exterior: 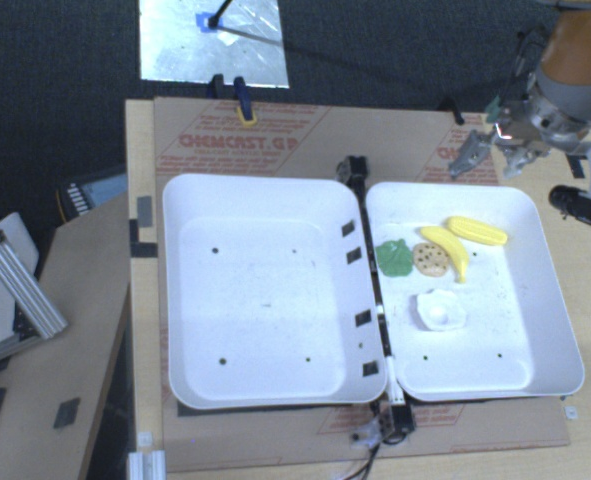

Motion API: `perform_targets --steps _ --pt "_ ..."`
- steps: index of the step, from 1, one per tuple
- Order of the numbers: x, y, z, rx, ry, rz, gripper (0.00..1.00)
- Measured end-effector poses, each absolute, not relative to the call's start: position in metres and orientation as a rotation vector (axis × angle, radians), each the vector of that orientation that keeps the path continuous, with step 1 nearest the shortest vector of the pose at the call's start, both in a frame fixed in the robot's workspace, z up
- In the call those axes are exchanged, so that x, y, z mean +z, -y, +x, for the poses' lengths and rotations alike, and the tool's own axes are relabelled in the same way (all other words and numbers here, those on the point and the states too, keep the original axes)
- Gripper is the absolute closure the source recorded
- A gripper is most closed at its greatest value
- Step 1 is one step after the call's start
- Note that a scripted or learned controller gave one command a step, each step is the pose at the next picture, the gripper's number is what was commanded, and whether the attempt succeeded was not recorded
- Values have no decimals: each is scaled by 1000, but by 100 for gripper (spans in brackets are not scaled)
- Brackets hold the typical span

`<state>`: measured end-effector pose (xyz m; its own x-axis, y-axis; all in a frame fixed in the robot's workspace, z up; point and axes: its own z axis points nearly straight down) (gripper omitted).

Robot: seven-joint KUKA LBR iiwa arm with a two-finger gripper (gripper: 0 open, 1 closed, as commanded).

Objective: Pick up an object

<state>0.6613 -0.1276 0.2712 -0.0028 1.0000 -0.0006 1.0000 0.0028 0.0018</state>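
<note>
In the right bin [535,268], a banana [447,250], a yellow corn-like piece [477,231], a cookie [431,259], a green leafy piece [395,258] and a white object [441,313] cluster near the far end. Above the bin's far rim hangs the tool [493,154], fingers spread, holding nothing. The left bin [190,268] adjoins.
</note>
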Motion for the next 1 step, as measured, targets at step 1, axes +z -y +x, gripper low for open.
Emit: perform_targets --steps 1 --pt "135 83 605 -7 -2232 2225 0"
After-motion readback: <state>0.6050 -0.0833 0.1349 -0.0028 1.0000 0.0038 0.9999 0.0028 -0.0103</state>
